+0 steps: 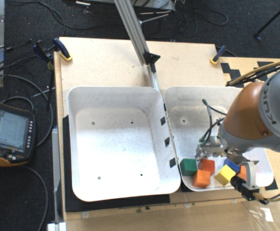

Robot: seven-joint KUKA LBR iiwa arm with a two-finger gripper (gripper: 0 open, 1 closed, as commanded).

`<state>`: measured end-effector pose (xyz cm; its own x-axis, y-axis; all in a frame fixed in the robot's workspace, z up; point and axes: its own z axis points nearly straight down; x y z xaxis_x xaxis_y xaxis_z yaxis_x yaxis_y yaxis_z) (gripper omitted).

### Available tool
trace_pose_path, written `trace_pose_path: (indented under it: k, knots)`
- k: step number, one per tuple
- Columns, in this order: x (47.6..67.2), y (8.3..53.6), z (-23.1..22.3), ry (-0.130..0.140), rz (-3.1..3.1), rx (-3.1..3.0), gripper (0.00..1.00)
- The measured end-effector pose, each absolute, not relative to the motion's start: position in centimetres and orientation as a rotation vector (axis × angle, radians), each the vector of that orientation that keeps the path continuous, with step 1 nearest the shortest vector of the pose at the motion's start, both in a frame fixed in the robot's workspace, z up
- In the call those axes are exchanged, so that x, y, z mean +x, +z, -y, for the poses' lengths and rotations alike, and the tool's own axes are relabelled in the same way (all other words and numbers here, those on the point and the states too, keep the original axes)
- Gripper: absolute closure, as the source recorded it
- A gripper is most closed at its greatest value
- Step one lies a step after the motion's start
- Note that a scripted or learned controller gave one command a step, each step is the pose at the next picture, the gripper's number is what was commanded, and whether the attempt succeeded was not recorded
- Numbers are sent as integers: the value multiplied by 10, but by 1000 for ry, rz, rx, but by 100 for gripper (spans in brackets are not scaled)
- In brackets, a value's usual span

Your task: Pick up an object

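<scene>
In the right bin (188,105), near its front edge, lie several small blocks: a green cube (188,167), a red-orange block (207,165), an orange cube (202,178), a yellow cube (223,175) and a blue block (231,165) partly under the arm. My gripper (208,151) hangs low over the red-orange block, just right of the green cube. The orange-banded wrist (246,114) covers much of it.
The left bin (116,143) lies beside the right one, sharing a middle wall. A slanted metal rail (133,25) runs over the bench's far side. Clamps sit at the bench's far corners. A teach pendant (10,134) lies on the floor at left.
</scene>
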<state>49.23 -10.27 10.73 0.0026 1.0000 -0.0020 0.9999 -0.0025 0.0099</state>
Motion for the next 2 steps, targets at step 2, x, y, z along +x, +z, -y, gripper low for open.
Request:
trace_pose_path:
  k: [2]
  knots:
    - [564, 129, 160, 1, -2221, 2216, 100]
